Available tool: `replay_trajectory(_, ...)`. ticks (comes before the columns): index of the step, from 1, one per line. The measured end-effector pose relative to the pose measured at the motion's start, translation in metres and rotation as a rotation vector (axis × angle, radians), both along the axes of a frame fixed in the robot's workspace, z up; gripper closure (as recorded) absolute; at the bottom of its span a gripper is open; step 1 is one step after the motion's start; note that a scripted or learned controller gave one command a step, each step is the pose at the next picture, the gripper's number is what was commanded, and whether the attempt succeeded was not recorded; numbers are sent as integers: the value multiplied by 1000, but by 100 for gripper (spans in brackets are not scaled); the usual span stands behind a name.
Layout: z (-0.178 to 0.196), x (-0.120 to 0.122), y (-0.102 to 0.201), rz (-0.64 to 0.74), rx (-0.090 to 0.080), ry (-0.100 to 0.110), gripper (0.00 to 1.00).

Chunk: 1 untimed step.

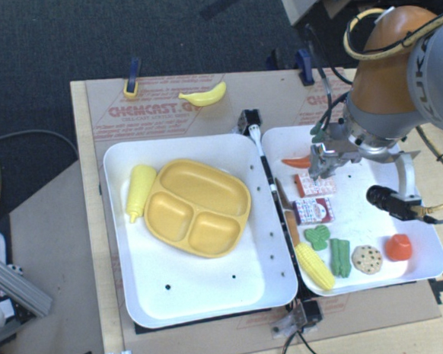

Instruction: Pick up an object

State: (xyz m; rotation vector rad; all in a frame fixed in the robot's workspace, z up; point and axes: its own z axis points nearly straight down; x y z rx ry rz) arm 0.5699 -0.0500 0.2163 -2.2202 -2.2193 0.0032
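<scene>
Two bins on your desk. Right bin (431,267), near edge: corn cob (314,264), green piece (340,256), cookie (367,259), orange-red piece (398,247). Mid: two small packets (313,211), closely set. Far: tool (321,161) just above the upper packet (312,185); you cannot tell its opening. Step in hand, by my reading: descent onto that packet. Next move wants a straight drop clear of the centre divider. Left bin (122,218): yellow tray (197,207), mustard bottle (139,191).
</scene>
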Motion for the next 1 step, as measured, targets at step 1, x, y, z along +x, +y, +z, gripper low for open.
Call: replay_trajectory(1,15,6,-10,0,-1,-7,100)
